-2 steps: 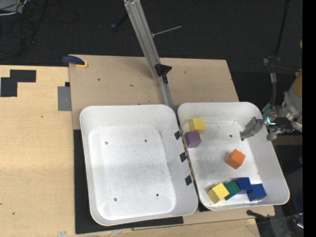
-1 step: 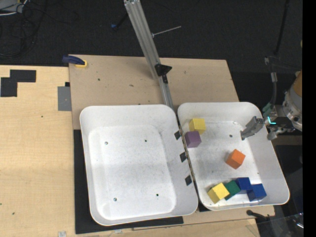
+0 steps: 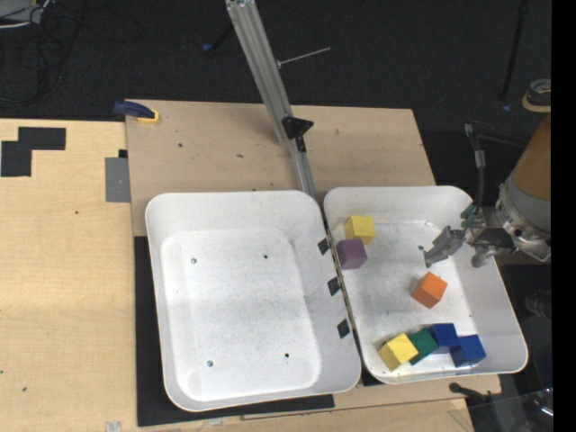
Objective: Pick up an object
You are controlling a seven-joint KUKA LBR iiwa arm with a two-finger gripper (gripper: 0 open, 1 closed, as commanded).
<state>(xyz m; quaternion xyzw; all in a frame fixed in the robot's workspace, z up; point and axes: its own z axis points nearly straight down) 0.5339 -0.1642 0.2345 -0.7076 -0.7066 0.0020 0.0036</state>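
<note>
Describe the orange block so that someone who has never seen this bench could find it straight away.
Look at the right-hand white bin, the one the arm reaches over. Near its middle, just below the gripper, a single orange block lies on its own. The other blocks sit in groups: yellow and purple by the bin's left wall, and yellow, green and blue along its near edge. It is the only orange one.

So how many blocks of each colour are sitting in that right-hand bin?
yellow blocks: 2
blue blocks: 2
purple block: 1
orange block: 1
green block: 1
Total: 7
</note>
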